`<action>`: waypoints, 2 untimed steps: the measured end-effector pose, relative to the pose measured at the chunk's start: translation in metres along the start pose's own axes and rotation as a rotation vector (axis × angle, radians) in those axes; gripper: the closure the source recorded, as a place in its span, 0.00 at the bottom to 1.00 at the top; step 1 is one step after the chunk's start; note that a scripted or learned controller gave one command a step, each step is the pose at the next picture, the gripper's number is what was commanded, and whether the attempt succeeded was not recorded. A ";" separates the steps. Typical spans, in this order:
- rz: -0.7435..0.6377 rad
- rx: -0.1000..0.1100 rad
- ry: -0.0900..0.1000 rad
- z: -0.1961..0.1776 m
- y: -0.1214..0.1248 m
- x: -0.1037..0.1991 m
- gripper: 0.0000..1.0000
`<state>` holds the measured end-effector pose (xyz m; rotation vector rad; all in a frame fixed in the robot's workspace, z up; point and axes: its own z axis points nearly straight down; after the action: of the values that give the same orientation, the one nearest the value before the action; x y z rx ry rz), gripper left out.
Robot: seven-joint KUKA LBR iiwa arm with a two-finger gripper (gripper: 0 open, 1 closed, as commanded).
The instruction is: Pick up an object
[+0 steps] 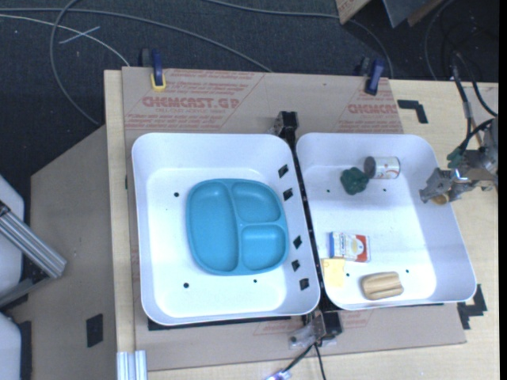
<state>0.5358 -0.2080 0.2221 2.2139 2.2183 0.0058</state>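
At the lower right of the frame, the tan block (381,285) and yellow card (333,272) crowd the right bin's (444,236) wall, risking a blocked grasp. At right edge, the hand (440,188): open or closed, I cannot tell.

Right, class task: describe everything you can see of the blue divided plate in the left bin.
The blue divided plate is a light turquoise tray, apparently smooth plastic, with rounded corners and three compartments: one large on its left, two smaller on its right. It lies flat, right way up and slightly rotated, near the middle of the left bin. It rests on the bin floor and touches nothing else.
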 end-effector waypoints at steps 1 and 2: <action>0.000 0.002 0.000 -0.046 0.006 0.003 1.00; -0.004 0.010 0.006 -0.031 0.013 0.058 1.00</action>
<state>0.5484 -0.1495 0.2532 2.2169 2.2313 0.0015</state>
